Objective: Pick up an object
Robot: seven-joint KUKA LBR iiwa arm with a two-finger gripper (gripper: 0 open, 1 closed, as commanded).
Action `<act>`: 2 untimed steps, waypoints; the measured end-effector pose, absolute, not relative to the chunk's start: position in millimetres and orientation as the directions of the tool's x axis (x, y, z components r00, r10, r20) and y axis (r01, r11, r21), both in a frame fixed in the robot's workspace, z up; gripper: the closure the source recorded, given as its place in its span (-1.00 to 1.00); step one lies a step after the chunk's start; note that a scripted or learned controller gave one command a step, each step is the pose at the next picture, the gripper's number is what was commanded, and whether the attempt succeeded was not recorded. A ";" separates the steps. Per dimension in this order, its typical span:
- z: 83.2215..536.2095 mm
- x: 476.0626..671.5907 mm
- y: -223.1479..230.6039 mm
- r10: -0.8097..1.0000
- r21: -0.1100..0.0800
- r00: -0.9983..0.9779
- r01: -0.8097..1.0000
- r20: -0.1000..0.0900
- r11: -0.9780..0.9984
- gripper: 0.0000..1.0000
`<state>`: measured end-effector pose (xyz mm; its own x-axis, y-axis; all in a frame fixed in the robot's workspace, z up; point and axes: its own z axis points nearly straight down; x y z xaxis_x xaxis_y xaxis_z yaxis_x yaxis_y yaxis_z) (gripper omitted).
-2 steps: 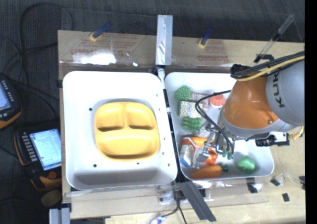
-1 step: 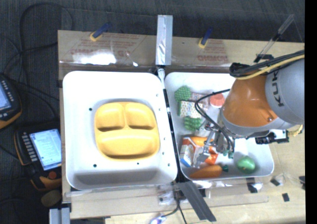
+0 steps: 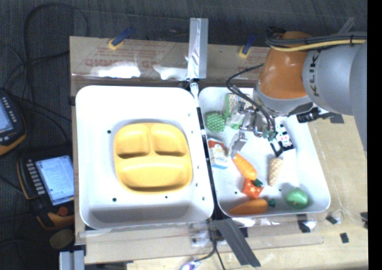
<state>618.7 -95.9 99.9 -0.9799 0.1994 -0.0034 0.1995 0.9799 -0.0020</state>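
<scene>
Hard to read at the claw [image 3: 242, 138]: a tangle of metal, cable and shadow low in the right bin [image 3: 323, 186], so cannot tell whether apart or together, nor whether touching anything. Covered by the grey arm [image 3: 334, 77] and its orange band: the bin's far right corner. Half masked by the wrist, a green-and-white carton [image 3: 231, 105] against the far wall. Too small to name, a white and red scrap [image 3: 218, 155] by the divider between the bins.

Bare white floor along the right bin's right wall, and a wide margin all round the yellow divided tray [image 3: 153, 155] in the left bin [image 3: 89, 143]. Crowded along the near wall: a long orange carrot [image 3: 248, 206] lying against it, a green round fruit [image 3: 296, 197] in the near right corner, a red pepper [image 3: 252, 188] just above the long carrot.

Nearest the claw, just below it: a short orange carrot [image 3: 244, 166], slanted, lower end just beside the pepper. Beside that, to the right, a pale knobbly cob [image 3: 274, 171]. Left of the claw, a green dimpled ball [image 3: 215, 122]. Pale tabletop [image 3: 346, 161] beyond the right rim.
</scene>
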 end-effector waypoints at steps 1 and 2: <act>90.7 564.7 -128.8 0.289 0.003 -0.957 0.289 -0.015 0.957 -1.00; 101.3 566.2 -128.1 0.287 0.004 -0.958 0.287 -0.019 0.958 1.00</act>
